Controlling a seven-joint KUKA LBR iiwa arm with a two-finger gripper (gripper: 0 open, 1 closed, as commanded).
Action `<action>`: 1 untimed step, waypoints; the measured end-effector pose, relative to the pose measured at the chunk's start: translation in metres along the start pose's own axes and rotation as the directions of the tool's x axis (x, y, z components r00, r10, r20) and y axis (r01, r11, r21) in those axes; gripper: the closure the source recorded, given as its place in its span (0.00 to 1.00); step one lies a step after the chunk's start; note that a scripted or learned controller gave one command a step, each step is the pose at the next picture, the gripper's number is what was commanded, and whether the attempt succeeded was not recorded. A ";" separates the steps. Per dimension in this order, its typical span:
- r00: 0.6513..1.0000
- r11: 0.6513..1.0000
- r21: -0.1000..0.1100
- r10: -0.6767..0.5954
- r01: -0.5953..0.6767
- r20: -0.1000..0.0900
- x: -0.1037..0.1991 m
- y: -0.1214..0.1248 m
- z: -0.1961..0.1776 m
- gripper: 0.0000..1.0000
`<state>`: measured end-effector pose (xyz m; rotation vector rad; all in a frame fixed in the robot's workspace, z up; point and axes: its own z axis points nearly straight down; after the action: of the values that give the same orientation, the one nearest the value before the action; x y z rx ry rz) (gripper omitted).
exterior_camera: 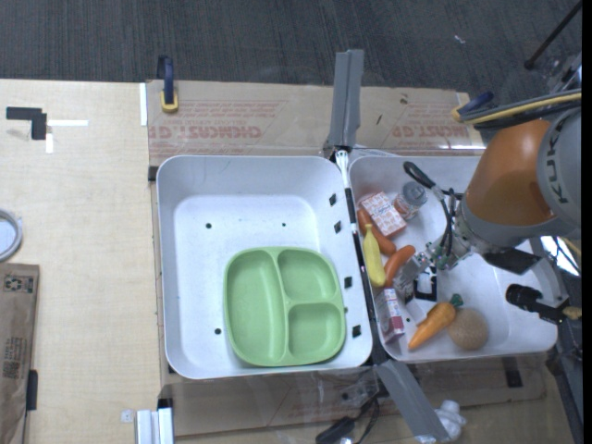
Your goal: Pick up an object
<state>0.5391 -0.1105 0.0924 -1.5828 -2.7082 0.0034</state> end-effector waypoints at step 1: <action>1.000 1.000 -0.002 0.003 -0.003 0.001 -0.001 0.001 -0.008 1.00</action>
<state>0.5410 -0.1109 0.1007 -1.5879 -2.7075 0.0012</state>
